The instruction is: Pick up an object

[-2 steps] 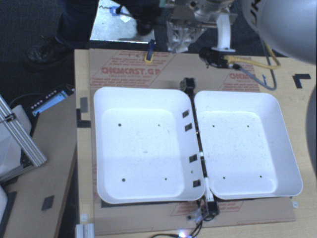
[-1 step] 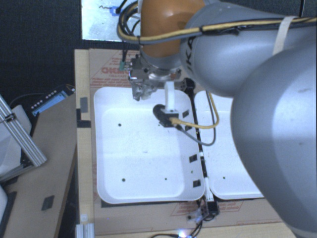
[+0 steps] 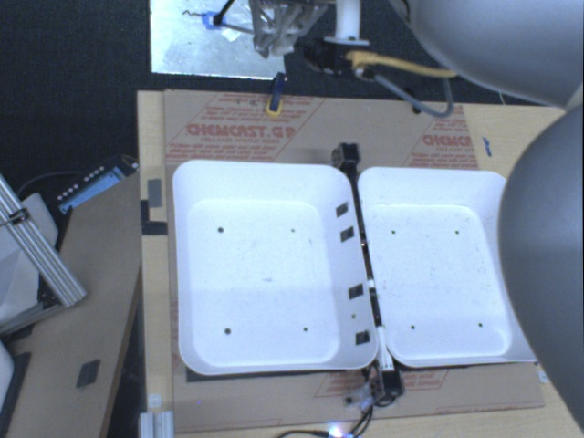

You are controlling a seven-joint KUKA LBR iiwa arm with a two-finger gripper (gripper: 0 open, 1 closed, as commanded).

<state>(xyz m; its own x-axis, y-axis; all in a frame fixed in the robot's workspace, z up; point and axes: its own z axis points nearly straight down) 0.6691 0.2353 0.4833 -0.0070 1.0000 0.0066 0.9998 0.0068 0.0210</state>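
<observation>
Gripper (image 3: 274, 44) sits raised at the top of the view, beyond the far rim of the left bin (image 3: 260, 173); can't tell its state, and nothing visibly held. No pickable object visible in the left bin or the right bin (image 3: 429, 181), so I can't place the target. My read: confirm a target first, then descend vertically, centred, before closing.

White bins (image 3: 260, 276) side by side
</observation>
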